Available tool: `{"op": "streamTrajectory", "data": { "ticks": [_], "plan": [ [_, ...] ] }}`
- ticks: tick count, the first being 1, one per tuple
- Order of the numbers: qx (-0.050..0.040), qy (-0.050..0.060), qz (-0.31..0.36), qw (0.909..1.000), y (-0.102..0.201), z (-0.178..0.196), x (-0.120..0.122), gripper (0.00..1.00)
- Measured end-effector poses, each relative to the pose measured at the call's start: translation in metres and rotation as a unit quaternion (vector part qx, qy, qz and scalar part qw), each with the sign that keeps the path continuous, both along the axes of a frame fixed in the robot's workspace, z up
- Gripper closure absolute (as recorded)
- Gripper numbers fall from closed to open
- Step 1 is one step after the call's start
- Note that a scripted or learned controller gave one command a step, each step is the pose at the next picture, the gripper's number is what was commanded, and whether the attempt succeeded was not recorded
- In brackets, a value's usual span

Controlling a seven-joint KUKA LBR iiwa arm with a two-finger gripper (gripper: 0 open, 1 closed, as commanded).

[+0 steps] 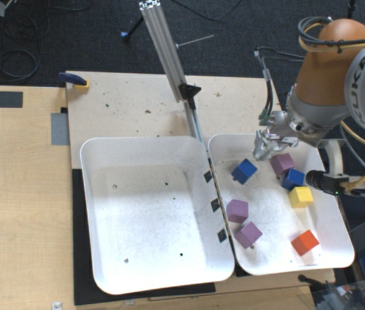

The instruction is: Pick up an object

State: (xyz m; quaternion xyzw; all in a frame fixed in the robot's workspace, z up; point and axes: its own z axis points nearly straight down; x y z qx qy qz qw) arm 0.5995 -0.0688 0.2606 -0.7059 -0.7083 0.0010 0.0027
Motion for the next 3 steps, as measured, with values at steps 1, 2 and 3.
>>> {"op": "streamTrajectory", "data": {
  "ticks": [1,2,3],
  "plan": [
    [-0.0004,0.000,0.000,1.0000,0.043,-0.015,-0.015,1.00],
    [-0.0002,0.001,0.001,1.0000,0.092,-0.026,-0.039,1.00],
    [-0.0004,0.000,0.000,1.0000,0.142,-0.038,-0.050,1.00]
  ]
}}
